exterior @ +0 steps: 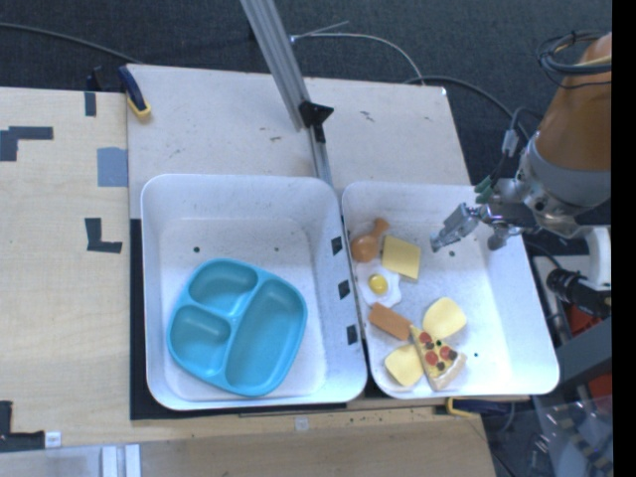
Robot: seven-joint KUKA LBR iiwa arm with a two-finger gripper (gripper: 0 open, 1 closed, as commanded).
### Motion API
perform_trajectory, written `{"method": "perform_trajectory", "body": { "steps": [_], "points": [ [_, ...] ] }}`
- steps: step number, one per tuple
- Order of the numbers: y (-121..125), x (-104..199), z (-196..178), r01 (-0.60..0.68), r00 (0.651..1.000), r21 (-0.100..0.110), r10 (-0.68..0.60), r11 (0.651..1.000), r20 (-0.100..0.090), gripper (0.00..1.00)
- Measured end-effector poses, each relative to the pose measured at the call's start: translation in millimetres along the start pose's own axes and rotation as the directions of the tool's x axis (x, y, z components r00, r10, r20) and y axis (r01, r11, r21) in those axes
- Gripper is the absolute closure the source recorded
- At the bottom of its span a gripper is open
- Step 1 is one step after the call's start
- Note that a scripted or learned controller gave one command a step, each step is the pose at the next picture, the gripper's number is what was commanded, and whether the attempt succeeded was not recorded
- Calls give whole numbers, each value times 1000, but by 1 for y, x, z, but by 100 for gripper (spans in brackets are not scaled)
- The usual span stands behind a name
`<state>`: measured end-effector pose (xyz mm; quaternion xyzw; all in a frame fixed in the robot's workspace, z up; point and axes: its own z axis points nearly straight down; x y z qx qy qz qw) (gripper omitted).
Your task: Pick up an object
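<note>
Over the right bin [517, 316], near its far right part, the gripper [449, 233] hangs on the grey arm [571, 157] with its orange band, reaching in from the right. Its jaws point down and leftward toward the bin floor; they look slightly parted, with nothing between them, and they touch none of the toys (how far they stand above the white floor I cannot tell). Left of the gripper, well inside the same bin, lies a yellow cheese square [402, 257], and touching that square's left corner is an orange-brown drumstick-like piece [367, 242]. Nearer the camera from the cheese square sits a fried egg [379, 286], then a brown sausage [390, 320], and beside that a yellow rounded slice [443, 317]. At the bin's near edge a pizza slice [440, 357] leans against another pale yellow piece [403, 365]. Left of the right bin, side by side with it on the desk [219, 137], the left bin [238, 207] carries a blue divided plate [237, 326] with three compartments. A grey metal bar [273, 43] slants across the desk toward the seam between the bins.
</note>
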<state>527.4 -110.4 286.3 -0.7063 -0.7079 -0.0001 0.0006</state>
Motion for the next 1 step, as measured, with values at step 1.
{"method": "perform_trajectory", "body": {
  "steps": [1],
  "points": [
    [57,-52,105,-3,1000,7,3,1000,2,0]
  ]
}}
